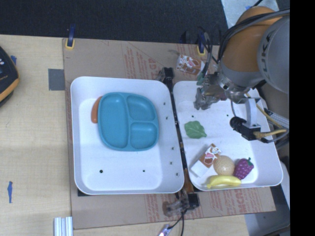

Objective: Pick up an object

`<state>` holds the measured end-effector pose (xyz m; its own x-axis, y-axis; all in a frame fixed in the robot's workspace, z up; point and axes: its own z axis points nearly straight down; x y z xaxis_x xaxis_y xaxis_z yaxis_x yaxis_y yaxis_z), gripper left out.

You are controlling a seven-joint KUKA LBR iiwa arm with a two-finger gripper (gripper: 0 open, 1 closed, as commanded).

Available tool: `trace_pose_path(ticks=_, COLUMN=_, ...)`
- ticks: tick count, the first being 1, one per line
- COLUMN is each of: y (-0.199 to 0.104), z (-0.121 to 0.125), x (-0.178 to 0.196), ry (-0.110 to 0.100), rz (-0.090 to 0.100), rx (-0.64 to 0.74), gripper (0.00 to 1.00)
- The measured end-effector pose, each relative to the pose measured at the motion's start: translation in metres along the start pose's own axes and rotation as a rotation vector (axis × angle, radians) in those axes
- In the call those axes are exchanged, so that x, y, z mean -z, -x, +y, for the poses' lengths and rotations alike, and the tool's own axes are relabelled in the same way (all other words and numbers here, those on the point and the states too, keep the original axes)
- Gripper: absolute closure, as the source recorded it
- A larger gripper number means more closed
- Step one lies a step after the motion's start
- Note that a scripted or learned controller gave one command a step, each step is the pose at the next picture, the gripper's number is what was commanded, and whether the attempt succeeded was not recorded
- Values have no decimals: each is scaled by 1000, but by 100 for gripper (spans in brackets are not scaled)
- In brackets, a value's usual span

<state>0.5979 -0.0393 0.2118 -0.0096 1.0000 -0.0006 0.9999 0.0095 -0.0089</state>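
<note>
Arm: comes in from the right, grey with the orange band, parked over the far end of the right bin (275, 181).
Gripper (203, 102): hangs low over the bin's far left corner; can't tell how the jaws stand, it's just a dark blur from up here, and nothing visible between them.
Right bin stuff: green leafy thing (195, 130) sits near the middle-left, apart from the gripper. At the near end there's a little pile: small printed carton (211, 156), tan potato (223, 165), purple grapes (243, 168), yellow banana (223, 181), all bunched up close together.
Left bin (88, 176): blue divided plate (128, 121) with an orange carrot-ish thing (94, 110) poking out at its left edge.
Bench: snack packet (188, 63) lying beyond the right bin.
</note>
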Motion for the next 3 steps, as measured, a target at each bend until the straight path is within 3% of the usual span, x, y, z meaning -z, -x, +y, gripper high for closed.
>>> trace_pose_path(ticks=1, y=-51, z=-18, x=-8, ry=3, rz=-1, rx=-2, gripper=100)
trace_pose_path(ticks=2, y=45, z=-35, x=-21, ry=4, rz=-1, rx=-9, gripper=100)
trace_pose_path(ticks=3, y=-12, z=-52, x=-21, ry=3, rz=0, rx=-3, gripper=100)
